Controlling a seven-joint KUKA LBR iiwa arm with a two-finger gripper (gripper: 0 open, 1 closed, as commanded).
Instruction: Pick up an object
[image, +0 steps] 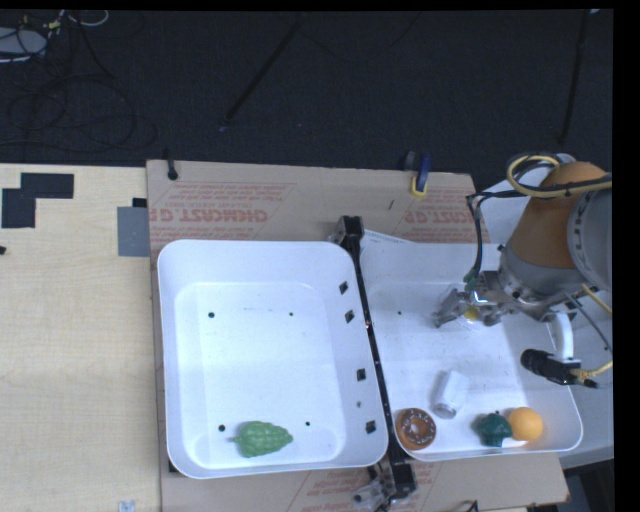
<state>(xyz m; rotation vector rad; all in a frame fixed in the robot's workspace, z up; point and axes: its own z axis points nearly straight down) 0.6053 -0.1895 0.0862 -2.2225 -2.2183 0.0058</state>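
Open floor is lying across the left bin save a green lump, while a white cylinder, donut, teal piece and orange ball are crowding the right bin's near edge.

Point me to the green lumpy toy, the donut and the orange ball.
green lumpy toy (263, 438): camera view, middle of its body, left bin.
donut (415, 428): camera view, on its brown ring, right bin.
orange ball (524, 424): camera view, centre of the ball, right bin.
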